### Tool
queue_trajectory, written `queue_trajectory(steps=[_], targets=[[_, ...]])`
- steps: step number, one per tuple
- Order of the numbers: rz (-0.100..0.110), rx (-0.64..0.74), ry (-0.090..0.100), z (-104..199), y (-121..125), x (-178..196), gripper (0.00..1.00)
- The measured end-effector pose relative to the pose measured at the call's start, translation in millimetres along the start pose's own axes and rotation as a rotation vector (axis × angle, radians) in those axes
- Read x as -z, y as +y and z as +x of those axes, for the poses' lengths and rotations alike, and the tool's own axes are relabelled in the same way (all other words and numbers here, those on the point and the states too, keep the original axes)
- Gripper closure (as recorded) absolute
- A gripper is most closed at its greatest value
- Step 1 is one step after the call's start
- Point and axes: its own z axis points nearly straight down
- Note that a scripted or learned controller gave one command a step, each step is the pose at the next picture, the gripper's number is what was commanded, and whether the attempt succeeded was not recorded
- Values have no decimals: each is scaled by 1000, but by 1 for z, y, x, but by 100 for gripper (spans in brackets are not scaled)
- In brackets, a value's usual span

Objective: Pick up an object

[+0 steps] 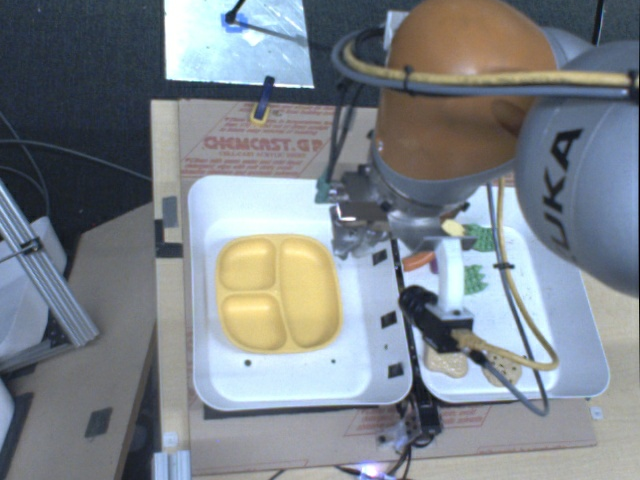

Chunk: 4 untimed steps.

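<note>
The yellow plate (278, 293), split into three wells, lies flat in the middle of the left bin (300, 383) and looks the likeliest thing to pick. The claw (350, 236) hangs over that bin's far right corner, just beside the plate's far right rim. Whether it is open or closed cannot be told from this angle. The plate is wide, shallow and smooth, so a pinch on its thin rim could slip or tip it, and a straight descent from here might land on bare bin floor instead. In the right bin (575, 363), small green pieces (476, 278), an orange bit (420, 261) and a tan piece (447, 366) lie toward its left edge, partly hidden under the arm.
</note>
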Motion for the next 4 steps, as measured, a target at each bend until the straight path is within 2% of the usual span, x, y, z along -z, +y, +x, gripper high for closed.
queue_trajectory(steps=[1,2,4], targets=[[-3,1,0,-3,1,13,100],[-6,-9,0,-32,0,68,100],[-7,4,1,-30,1,88,100]])
